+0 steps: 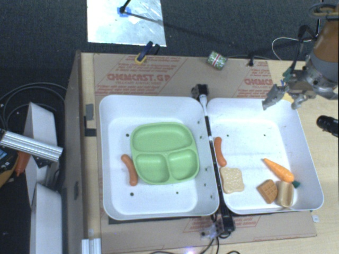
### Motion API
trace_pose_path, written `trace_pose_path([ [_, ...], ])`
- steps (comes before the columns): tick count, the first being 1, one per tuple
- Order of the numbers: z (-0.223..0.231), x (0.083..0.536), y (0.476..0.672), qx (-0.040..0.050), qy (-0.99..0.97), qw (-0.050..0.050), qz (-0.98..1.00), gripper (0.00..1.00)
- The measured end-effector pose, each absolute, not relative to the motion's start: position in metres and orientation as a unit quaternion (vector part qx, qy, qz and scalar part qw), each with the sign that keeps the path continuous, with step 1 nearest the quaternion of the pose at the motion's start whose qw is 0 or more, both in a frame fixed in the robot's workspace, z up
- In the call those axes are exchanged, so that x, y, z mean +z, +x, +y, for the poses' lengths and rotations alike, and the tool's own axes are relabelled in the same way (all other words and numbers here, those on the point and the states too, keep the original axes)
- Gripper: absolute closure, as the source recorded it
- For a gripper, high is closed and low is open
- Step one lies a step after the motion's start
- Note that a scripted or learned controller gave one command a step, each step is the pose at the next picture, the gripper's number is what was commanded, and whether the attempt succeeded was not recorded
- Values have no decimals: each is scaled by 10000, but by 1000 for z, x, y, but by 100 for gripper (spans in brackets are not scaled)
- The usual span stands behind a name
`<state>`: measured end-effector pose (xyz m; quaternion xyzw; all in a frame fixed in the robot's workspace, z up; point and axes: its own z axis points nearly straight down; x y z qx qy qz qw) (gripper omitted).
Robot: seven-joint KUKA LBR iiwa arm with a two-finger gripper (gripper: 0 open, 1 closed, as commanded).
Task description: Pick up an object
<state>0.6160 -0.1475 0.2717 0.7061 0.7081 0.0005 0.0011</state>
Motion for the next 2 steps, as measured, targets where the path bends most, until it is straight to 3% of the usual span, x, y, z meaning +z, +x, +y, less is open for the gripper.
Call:
trace_pose_path([
  [1, -172, 114, 598, -13, 7069, -18, 7073, 0],
  [2, -191, 84, 529, 0, 7069, 2, 7073, 0],
])
